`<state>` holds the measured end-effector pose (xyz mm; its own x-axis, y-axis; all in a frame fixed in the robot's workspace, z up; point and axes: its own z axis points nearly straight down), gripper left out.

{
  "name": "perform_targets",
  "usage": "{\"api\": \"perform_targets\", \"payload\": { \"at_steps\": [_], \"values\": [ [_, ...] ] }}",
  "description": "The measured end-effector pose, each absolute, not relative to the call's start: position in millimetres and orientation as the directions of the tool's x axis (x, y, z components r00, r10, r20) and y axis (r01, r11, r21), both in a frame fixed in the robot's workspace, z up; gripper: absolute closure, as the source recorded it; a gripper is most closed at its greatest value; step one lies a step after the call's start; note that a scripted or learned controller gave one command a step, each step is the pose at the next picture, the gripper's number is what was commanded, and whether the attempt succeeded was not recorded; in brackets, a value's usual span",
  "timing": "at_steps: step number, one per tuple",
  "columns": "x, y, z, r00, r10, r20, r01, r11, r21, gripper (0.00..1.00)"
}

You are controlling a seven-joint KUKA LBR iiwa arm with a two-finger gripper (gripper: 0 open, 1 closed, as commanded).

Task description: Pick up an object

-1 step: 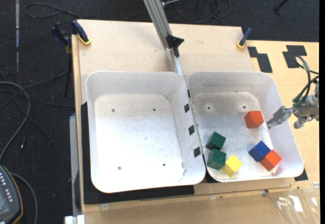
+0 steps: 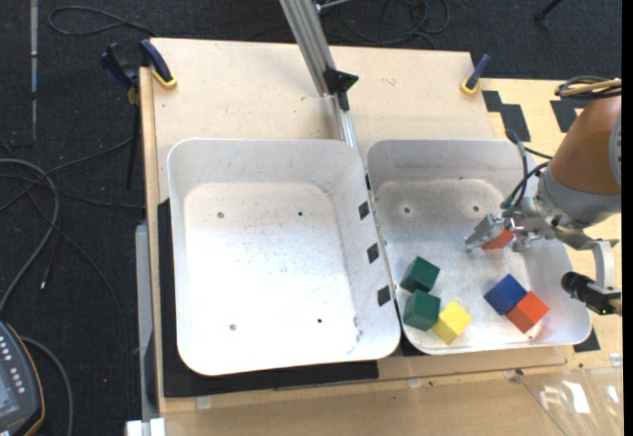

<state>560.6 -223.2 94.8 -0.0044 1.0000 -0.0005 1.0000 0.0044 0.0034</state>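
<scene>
As the jaws (image 2: 492, 237) hang in the right bin (image 2: 435, 162), spread or pinching we cannot tell | blue cube (image 2: 505, 293) touches orange cube (image 2: 530, 309) near bottom-right corner | risk: we nudge both, grasp slips

clamps (image 2: 158, 68) on bench (image 2: 247, 93) corners

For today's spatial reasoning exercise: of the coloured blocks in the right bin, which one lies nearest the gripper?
The blue block, lying against the orange block, sits closest below the gripper; the yellow and green blocks lie farther left.
</scene>
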Motion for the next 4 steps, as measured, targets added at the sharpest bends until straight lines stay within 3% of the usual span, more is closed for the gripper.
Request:
{"api": "perform_targets", "payload": {
  "at_steps": [1,2,3,4],
  "values": [
    [559.7,-224,106,-0.005,1.0,-0.001,1.0,0.005,0.003,1.0],
    [540.6,-143,98,-0.006,1.0,-0.003,1.0,0.006,0.008,1.0],
    [534.8,-56,199,-0.01,1.0,0.002,1.0,0.01,0.007,1.0],
    [540.9,17,195,-0.011,1.0,0.003,1.0,0.011,0.0,1.0]
  ]
}}
